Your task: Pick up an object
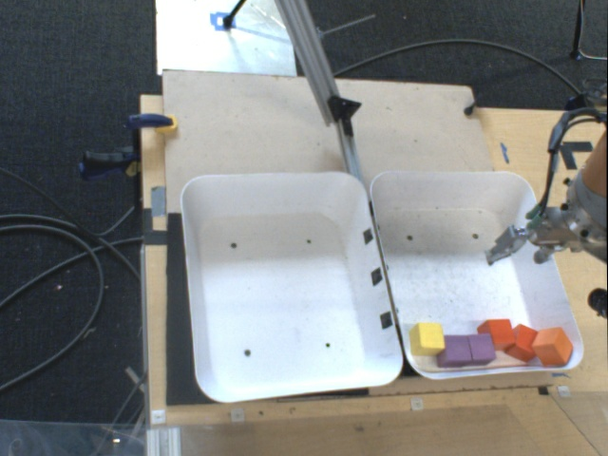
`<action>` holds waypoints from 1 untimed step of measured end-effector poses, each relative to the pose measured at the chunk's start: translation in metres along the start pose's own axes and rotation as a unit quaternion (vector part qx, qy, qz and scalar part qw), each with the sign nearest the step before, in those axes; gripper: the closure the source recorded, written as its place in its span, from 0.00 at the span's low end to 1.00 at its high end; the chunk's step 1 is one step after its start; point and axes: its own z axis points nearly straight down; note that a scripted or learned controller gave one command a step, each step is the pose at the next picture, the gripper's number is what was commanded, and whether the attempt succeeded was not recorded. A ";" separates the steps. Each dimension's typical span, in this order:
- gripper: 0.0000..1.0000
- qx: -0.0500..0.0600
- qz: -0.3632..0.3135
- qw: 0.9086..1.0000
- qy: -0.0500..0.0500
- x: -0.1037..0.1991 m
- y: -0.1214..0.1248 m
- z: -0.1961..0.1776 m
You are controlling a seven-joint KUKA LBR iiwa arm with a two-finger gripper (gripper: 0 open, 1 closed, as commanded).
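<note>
Arm came in from the right edge of the view, w/ only its wrist end showing: grey metal housing, a bit of orange-tan band at the far right approx. mid-height, dark cable looping up above it. The gripper (505, 246) pointed left and slightly down, grey, ending in a narrow tip, held at about the middle height of the view. Tip looked like one slim wedge from this angle, so finger state couldn't be read; nothing was visible between them.
</note>
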 end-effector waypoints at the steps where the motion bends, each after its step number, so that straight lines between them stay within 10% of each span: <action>1: 0.00 0.004 0.001 1.000 0.001 -0.013 -0.016 0.106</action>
